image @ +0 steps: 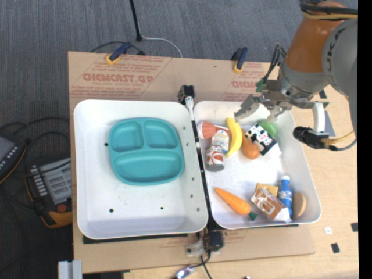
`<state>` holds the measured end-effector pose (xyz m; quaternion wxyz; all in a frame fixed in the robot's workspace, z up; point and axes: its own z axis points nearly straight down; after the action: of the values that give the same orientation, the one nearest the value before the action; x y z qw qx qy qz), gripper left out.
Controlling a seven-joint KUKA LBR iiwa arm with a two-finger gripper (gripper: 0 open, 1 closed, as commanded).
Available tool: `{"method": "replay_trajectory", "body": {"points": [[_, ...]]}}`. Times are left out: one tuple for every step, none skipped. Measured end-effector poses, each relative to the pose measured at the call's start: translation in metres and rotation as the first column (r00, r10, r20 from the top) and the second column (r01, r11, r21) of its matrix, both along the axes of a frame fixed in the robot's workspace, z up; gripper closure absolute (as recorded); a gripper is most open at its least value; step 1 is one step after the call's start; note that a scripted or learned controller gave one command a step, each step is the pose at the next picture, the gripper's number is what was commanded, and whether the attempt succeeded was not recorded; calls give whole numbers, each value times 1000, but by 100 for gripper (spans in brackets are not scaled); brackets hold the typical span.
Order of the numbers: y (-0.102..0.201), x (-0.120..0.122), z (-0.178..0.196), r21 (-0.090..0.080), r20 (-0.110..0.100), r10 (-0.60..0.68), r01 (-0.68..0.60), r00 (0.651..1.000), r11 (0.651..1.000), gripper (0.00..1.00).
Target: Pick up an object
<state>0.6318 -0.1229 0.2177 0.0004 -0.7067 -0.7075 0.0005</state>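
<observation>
While hovering above right bin [306,173], end effector [264,110] spread, nothing between fingers, near banana [235,136].

- Gripper [263,110] over far part of right bin [308,173].
- Banana [234,135], can [216,150] left of and nearer than gripper.
- Carrot [233,201], bottle [285,192] well nearer, at bin's near end.
- Tray [146,151] in left bin [93,173], far left of gripper.

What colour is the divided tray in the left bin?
Teal, a solid colour, clear in the camera view: divided tray in the left bin.
</observation>
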Motion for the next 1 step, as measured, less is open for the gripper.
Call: {"method": "replay_trajectory", "body": {"points": [[9, -8, -109, -1, 3, 361, -361, 933, 933, 0]]}}
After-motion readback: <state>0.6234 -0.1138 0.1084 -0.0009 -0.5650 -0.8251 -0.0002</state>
